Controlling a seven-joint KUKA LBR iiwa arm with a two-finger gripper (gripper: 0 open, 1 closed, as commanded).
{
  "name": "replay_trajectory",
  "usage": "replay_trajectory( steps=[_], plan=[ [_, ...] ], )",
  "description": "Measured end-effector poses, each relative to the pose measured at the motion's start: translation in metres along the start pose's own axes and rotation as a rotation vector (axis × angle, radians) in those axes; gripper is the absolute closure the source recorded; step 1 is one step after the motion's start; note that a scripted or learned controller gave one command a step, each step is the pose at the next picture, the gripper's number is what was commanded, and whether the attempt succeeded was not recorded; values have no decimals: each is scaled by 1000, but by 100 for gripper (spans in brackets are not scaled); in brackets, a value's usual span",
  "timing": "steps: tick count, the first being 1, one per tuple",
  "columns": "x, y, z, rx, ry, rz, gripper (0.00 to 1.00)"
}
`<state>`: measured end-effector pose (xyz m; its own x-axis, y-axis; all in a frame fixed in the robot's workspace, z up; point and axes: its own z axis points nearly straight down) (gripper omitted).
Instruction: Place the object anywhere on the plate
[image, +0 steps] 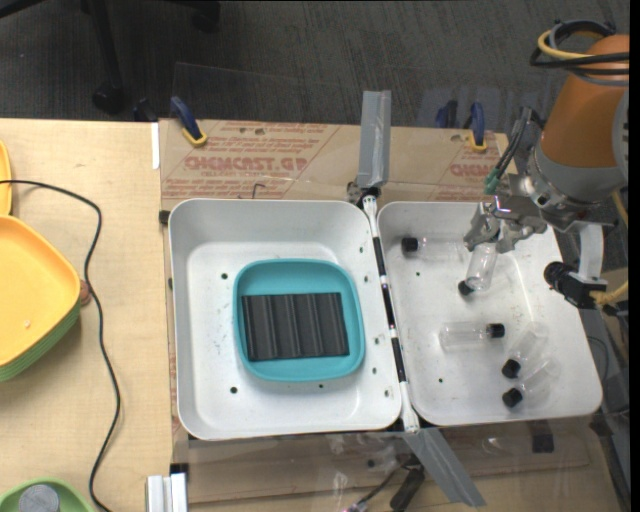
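A teal plate (298, 277) with a dark ribbed centre lies in the left bin (200, 300). My gripper (497, 232) hangs over the upper part of the right bin (560, 400). It is shut on a clear bottle (481, 265). The bottle slants down and to the left from between the fingers, with its black cap (466, 289) at the low end. The plate is well to the left of the gripper, across the wall between the bins.
Several more clear, black-capped bottles lie in the right bin: one at the middle (465, 337), two near the front right (528, 352), one at the back left (418, 242). Yellow dishes (30, 290) and a black cable (100, 330) sit on the bench at the left.
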<state>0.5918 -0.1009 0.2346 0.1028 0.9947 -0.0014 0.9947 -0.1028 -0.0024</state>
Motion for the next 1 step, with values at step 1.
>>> replay_trajectory(
  steps=[1],
  plan=[
    [0,0,0,0,0,0,0]
  ],
)
